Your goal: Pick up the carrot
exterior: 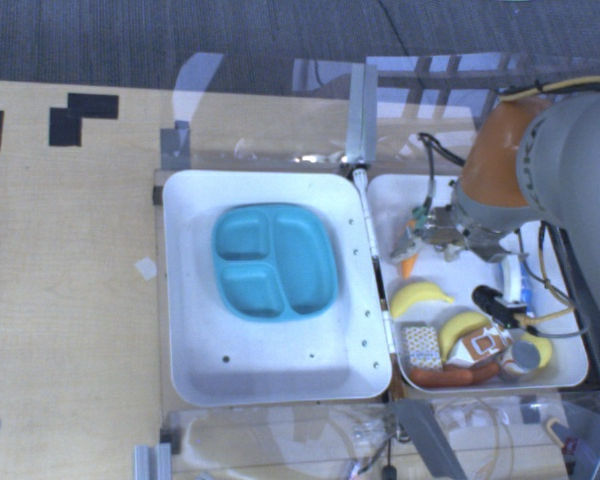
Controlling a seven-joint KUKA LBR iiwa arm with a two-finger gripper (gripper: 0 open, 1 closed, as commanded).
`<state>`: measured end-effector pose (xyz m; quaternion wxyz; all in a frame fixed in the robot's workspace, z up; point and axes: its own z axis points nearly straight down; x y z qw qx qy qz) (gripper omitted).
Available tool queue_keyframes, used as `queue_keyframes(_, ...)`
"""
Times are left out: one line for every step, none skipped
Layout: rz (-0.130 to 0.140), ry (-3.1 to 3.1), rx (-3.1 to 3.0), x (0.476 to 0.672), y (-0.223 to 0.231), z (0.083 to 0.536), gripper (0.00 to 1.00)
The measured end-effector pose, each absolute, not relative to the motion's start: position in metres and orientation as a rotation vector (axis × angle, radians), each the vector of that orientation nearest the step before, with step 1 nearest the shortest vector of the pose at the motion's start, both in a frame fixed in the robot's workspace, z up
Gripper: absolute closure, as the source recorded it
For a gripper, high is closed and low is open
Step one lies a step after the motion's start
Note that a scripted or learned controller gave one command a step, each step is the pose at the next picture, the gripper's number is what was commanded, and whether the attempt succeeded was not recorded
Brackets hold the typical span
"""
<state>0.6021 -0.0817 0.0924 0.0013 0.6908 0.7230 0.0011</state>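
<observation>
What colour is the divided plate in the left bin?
Light blue plate, plain, seen in the camera view.

1. Arm enters from the view's right, grey links bulking over the upper right corner.
2. Orange band sits just above the wrist, facing the camera, curved side lit.
3. Wrist angled down and toward the view's left, w/ cables looping around it.
4. Gripper at the low end of the wrist, tip pointing down-left (small and partly shadowed, so finger state not readable).
</observation>
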Motion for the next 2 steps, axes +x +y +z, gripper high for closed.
queue_keyframes(0.002, 2.366, 2.064, 0.583, -0.099, 0.117, 0.0)
queue_keyframes(0.008, 2.69, 1.605, 0.657, -0.093, 0.087, 0.0)
